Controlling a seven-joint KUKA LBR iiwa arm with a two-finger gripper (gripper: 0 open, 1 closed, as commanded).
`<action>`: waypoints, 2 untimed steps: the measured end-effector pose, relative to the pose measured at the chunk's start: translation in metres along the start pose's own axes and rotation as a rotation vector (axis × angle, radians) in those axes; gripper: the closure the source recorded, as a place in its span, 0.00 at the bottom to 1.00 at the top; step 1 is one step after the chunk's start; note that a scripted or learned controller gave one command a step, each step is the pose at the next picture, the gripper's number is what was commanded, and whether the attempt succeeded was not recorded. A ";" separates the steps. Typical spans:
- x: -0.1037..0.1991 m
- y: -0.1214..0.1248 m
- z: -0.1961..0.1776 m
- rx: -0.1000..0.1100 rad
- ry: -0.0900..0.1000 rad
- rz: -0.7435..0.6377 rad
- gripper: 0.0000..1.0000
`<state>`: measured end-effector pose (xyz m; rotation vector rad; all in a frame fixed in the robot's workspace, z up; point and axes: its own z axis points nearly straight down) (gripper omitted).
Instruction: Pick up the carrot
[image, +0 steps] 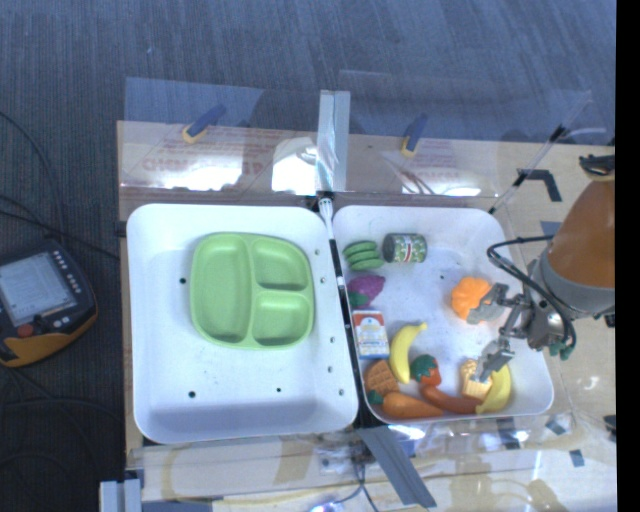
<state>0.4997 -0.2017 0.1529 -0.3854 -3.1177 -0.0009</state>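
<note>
A: Where is the carrot (405, 405)?

B: In the right bin (440, 225), at its near edge. It lies almost flat along the front wall, thick end to the left, just under a brown round item (379, 377) and touching a red sausage-like piece (452, 402) on its right.

A: And the gripper (497, 330)?

B: Over the right part of the same bin, well apart from the carrot. The arm (585, 250) reaches in from the right, orange band above the wrist. One finger (485, 303) sits just beside an orange piece (468, 296); the other points down toward a corn cob (473, 377) and a banana (497, 388) in the corner.

A: Is it grasping anything?

B: No. The fingers are spread wide, and nothing sits between them.

A: What else lies in that bin?

B: A cucumber (363, 254) and a green can (405, 248) near the back, a purple piece (366, 288) under the cucumber, a small carton (370, 334) against the divider, a second banana (403, 350) in the middle, and a strawberry (427, 369) just beside it.

A: And the left bin (160, 330)?

B: It holds a green plate (252, 290) with three compartments, set toward the back. A handheld controller (42, 295) lies on the floor to the far left.
</note>
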 end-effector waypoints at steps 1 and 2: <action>-0.060 -0.007 0.062 0.000 -0.008 0.180 0.00; -0.157 0.017 0.063 0.001 -0.010 0.201 0.00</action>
